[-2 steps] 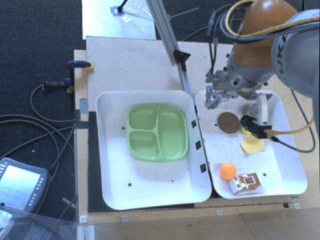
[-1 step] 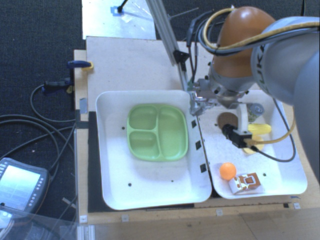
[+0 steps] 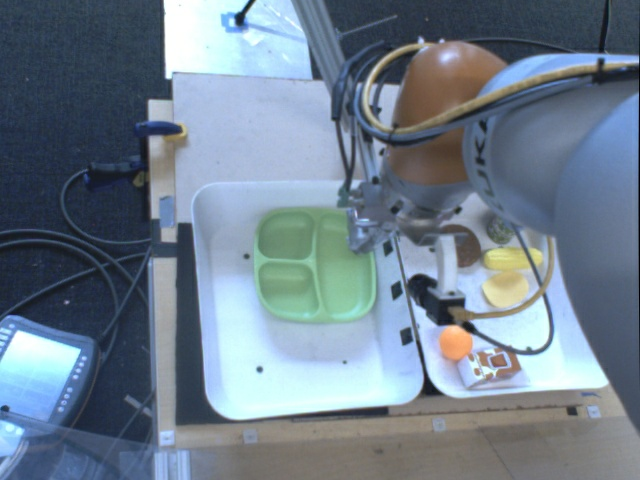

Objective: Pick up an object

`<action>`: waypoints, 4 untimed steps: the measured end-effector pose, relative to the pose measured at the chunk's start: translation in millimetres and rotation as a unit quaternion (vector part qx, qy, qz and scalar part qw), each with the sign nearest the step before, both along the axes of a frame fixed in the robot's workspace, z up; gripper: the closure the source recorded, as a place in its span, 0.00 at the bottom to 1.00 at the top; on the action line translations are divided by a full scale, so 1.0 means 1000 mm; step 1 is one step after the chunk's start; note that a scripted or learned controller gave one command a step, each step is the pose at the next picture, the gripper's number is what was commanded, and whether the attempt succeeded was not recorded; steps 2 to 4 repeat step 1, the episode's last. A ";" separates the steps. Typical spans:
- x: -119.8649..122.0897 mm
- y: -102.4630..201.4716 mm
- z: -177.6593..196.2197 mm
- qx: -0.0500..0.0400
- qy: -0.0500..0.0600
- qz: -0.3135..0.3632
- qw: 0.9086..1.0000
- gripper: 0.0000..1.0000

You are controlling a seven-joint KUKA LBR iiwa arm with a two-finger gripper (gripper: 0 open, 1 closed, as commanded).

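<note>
Found the hand point(image 3: 365, 230) low over the left bin point(image 3: 225, 368), right at the upper right corner of the green divided tray point(image 3: 312, 265). Could not tell whether open or closed, nor whether touching the tray; too much hidden under the wrist. Saw nothing gripped.

Noted the tray lying flat in the upper middle of the left bin, three compartments up, near the wall shared with the right bin point(image 3: 560, 373).

Traced the grey arm point(image 3: 560, 138) in from the right, with the orange band point(image 3: 440, 98) above the wrist and looped cables over much of the right bin.

Counted the loose things in the right bin, all apart from the hand: an orange ball point(image 3: 455, 343) near the front, just beside a small orange-and-white box point(image 3: 490, 366); a pale yellow piece point(image 3: 505, 290) behind those; a long yellow piece point(image 3: 512, 259) further back, just beside the pale one; a brown thing point(image 3: 462, 238) partly under the wrist.

Saw both bins side by side on the pale surface point(image 3: 250, 128).
</note>
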State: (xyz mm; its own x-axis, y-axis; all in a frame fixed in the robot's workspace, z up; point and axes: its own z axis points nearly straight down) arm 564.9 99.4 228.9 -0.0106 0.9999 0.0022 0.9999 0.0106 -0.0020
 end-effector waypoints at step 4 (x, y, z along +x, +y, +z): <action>0.001 -0.003 0.001 -0.001 -0.001 -0.004 1.000 0.00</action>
